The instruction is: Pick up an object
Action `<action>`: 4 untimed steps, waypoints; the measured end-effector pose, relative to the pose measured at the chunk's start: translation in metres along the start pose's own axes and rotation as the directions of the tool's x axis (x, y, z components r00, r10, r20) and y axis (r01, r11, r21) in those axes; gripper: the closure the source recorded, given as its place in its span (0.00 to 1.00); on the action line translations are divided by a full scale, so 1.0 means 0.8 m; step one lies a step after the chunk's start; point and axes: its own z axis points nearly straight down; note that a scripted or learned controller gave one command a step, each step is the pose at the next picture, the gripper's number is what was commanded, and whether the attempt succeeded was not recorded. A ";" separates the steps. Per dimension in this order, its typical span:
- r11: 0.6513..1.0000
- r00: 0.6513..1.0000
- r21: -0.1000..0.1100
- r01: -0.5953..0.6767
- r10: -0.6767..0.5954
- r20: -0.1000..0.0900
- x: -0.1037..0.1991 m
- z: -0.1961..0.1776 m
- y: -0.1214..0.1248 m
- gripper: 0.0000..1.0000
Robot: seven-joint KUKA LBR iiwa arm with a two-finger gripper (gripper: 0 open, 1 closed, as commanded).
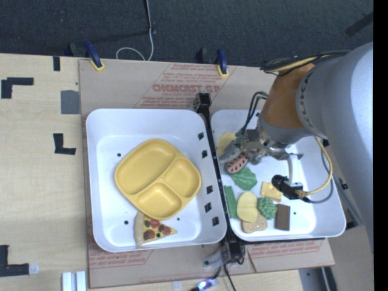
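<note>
A: Quick, what's in the left shallow white bin (100, 180)?

B: A yellow plastic divided plate with three compartments (158, 178), sitting roughly in the middle, and a toy pizza slice with red toppings (151, 229) just below it, its top edge tucked under the plate's rim.

A: And the right shallow white bin (324, 220)?

B: Toy food, all crowded toward the bin's left half. A pale yellow piece (225, 141) near the top left. A leafy green piece (243, 178) in the middle. A long dark green strip (230, 202) along the left wall. A yellow round piece (247, 206) beside it, a tan cookie-like shape (254, 225) under that, a bumpy green broccoli-like piece (267, 208), a small yellow wedge (270, 190) and a brown chocolate-coloured block (282, 217).

A: Arm?

B: The grey arm with the orange band (291, 102) comes in from the right and is bent down over the right bin. The two-finger gripper (245, 153) is low among the items at the bin's upper left.

A: Holding anything?

B: Can't tell. There's a reddish-brown oval toy piece with dark marks (237, 161) right at the tip (looks touching, but the wrist hardware blocks the view), and I can't say whether it's actually grasped.

A: Anything else?

B: Both bins rest on a brown cardboard sheet (145, 93) clamped to the light wooden bench (36, 180) with blue clamps (222, 60) at the far edge.
</note>
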 end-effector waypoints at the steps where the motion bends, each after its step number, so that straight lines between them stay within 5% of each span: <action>1: 1.000 1.000 -0.004 -0.004 0.004 0.004 -0.003 0.000 -0.056 0.00; 2: 1.000 1.000 -0.004 -0.004 0.004 0.001 0.022 -0.129 -0.146 0.00; 3: 1.000 1.000 -0.005 -0.005 0.005 0.005 -0.013 0.007 -0.090 0.00; 4: 1.000 1.000 -0.005 -0.003 0.003 0.002 -0.010 -0.013 -0.091 1.00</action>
